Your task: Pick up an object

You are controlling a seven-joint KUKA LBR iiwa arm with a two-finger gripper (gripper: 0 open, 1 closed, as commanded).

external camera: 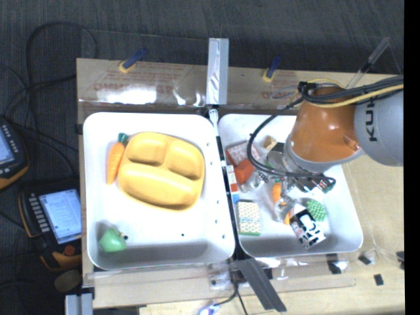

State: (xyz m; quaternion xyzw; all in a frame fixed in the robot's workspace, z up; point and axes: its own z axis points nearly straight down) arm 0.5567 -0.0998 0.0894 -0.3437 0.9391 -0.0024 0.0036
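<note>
My gripper hangs under the orange wrist band, low over the middle of the right bin. Around it lie several small objects: an orange-red piece, a small orange item right beside the gripper, a green dotted pad, a green knobbly ball and a black-and-white toy. The wrist hides whatever lies directly beneath it.
The left bin holds a large yellow divided tray, a carrot at its left and a green toy in the near corner. A printed packet and a beige piece lie at the right bin's back. Cables loop off the wrist.
</note>
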